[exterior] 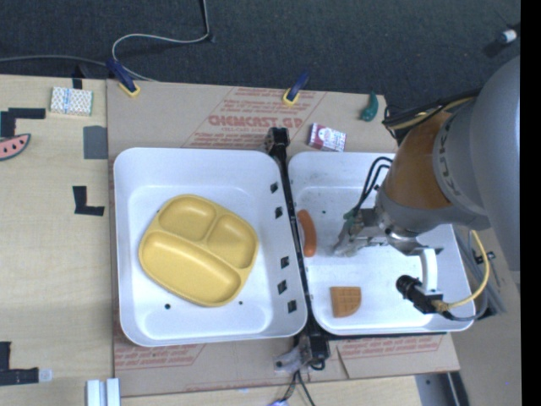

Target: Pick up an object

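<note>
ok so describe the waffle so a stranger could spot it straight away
Find the right bin, the one the arm reaches into. Near its front edge lies the waffle, a flat tan piece with a grid pattern. The sausage by the divider is long, rounded and orange-red.

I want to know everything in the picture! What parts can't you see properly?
- Jaws state: in the camera view the gripper is small and dark, so open or shut cannot be told.
- Right bin: the arm covers its right side.
- Small packet above the bins: its print is too small to read.
- Yellow tray: whatever is under it is hidden.
</note>
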Tool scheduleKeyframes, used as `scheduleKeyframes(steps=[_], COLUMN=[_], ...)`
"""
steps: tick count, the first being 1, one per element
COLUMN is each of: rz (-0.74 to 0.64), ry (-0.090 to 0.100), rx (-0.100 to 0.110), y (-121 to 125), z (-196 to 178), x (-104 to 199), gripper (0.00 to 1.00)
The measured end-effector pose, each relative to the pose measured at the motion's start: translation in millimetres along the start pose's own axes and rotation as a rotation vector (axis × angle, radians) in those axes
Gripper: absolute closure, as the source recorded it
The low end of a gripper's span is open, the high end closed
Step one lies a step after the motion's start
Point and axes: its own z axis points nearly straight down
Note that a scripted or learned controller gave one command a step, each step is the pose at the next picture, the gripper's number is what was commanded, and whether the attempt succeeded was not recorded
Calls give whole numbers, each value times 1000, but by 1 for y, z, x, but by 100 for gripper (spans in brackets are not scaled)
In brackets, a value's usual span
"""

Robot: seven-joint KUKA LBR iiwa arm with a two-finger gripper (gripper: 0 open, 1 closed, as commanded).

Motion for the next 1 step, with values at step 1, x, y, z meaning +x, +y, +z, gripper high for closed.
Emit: scheduleKeyframes(steps=[1], rz=[0], ry=[0], rx=[0], y=[0], z=[0], x=[0], gripper=[0])
